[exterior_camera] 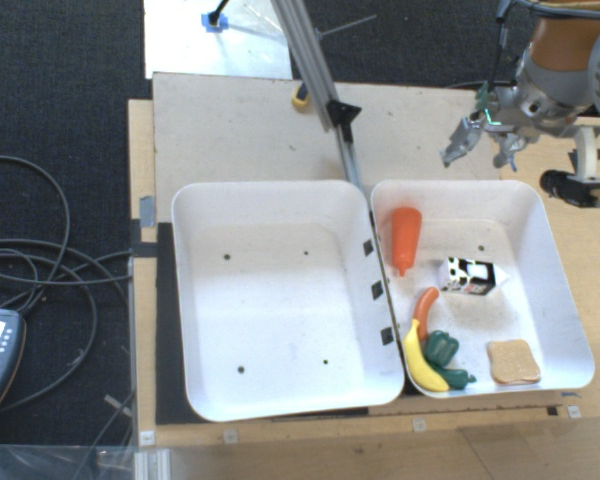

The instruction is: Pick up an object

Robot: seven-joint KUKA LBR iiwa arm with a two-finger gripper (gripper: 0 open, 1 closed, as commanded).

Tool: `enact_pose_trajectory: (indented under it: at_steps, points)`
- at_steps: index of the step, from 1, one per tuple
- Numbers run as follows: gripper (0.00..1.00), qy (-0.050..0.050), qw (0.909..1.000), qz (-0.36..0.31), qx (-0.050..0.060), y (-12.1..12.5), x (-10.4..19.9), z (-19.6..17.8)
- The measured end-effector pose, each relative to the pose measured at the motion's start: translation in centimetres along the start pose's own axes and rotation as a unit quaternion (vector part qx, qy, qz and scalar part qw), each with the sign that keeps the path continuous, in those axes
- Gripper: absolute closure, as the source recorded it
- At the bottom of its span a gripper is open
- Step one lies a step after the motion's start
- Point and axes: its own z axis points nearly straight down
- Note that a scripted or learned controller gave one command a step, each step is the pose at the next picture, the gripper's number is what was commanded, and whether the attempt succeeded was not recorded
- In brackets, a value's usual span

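- A tan wooden bench sits on dark carpet, with black cables looped at the left and a slanted metal pole crossing above the bins.
- Two shallow white plastic bins lie side by side, touching along their inner walls: the left bin and the right bin.
- Six things lie in the right bin, one of each.
- An orange carrot, smooth and tapered, lies near the dividing wall.
- A small black-and-white box sits mid-bin.
- A slim red-orange pepper touches a yellow banana, curved along the front corner.
- A dark green, lumpy vegetable rests against the banana.
- A tan slice of bread, flat and squarish, lies apart at the front right.
- The gripper hangs above the bench just behind the right bin, its fingers spread and nothing between them.
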Motion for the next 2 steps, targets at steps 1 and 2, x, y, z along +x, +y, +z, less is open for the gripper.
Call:
enact_pose_trajectory:
  at_steps: [1, 2]
  points:
    - [0.00, -0.001, 1.0000, -0.001, -0.002, 0.1, 0.0, -0.3]
    - [0.00, -0.001, 1.0000, 0.001, 0.000, -0.9, 0.0, 4.7]
